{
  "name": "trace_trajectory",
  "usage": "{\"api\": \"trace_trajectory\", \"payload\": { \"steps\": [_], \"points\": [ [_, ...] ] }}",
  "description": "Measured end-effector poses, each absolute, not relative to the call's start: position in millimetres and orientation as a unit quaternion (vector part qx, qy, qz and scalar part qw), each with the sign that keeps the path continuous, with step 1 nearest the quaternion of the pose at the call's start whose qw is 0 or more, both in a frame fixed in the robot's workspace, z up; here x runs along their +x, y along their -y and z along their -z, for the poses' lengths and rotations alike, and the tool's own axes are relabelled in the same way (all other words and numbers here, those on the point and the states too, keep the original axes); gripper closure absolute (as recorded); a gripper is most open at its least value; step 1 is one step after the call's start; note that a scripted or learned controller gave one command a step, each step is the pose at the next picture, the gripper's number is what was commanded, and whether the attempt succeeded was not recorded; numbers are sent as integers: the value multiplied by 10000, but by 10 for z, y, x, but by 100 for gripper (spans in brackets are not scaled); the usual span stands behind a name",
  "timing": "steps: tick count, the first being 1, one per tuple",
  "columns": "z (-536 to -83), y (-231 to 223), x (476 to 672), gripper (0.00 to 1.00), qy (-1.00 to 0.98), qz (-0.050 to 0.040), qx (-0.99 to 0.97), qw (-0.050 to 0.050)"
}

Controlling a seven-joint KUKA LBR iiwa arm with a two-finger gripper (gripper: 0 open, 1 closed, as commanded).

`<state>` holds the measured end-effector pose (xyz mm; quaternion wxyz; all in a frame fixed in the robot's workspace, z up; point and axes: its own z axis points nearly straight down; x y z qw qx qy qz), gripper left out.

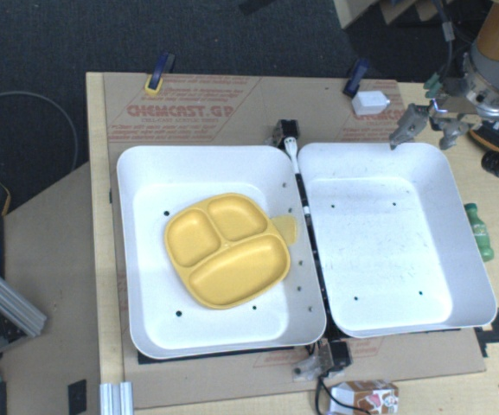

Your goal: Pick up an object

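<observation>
Cardboard-topped bench: gripper spread open, holding nothing; best dropped over yellow three-compartment plastic plate, pinching its rim.

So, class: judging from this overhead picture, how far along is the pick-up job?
Nothing looks done: the yellow divided plate lies flat in the left bin. In hand: the end effector sits open above the right bin's far edge, gripping nothing. Left: reaching, grasping and lifting the plate.
</observation>
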<state>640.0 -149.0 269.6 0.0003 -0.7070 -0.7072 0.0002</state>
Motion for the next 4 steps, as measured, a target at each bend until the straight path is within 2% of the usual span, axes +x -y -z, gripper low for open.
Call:
{"api": "trace_trajectory", "payload": {
  "steps": [1, 2, 3, 4],
  "points": [
    [-3840, 963, 5992, 0, 7091, 41, -7050, -43],
    [-4576, 540, 5334, 0, 7092, 38, -7050, -32],
    [-4848, -1306, 4992, 0, 7136, 35, -7006, -2],
    [-5108, -1783, 4783, 0, 7094, 29, -7048, -8]
  ]
}}
